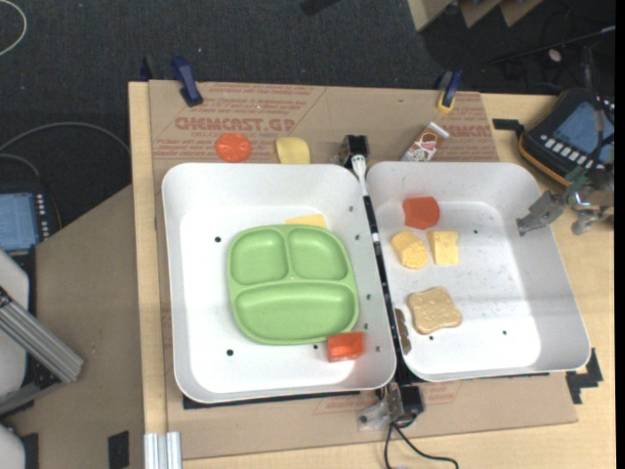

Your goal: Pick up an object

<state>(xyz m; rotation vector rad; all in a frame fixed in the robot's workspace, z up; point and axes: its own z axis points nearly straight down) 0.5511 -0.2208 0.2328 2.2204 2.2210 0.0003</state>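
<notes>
Red block [421, 211] in rt bin, well left of pincer [535, 217], grip state unclear.

One fixed camera looks down, slanted, on both white bins [195, 198]

Red "CHEMCAST GP" print on brown board [234, 122] under bins.
</notes>
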